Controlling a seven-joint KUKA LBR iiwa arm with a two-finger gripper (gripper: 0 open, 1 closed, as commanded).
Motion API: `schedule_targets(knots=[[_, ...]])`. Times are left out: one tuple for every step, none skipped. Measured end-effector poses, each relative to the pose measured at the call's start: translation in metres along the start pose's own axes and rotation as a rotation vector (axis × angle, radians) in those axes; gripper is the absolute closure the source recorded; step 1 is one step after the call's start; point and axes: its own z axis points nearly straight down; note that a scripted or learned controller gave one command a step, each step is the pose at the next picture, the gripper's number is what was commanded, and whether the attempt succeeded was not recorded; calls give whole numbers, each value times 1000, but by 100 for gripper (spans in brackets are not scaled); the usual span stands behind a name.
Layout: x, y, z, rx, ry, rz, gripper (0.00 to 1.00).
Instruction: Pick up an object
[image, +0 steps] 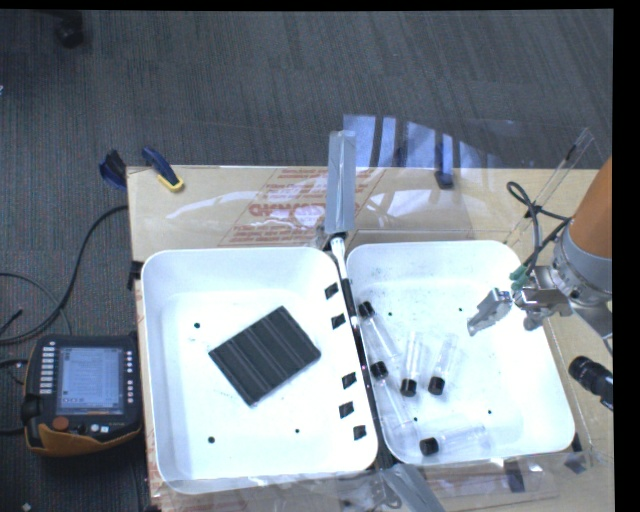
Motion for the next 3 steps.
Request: schedule_targets(knots=[[67, 12, 75, 0, 0, -142, 0], [29, 66, 151, 1, 0, -156, 0], [27, 125, 90, -5, -3, -189, 0]])
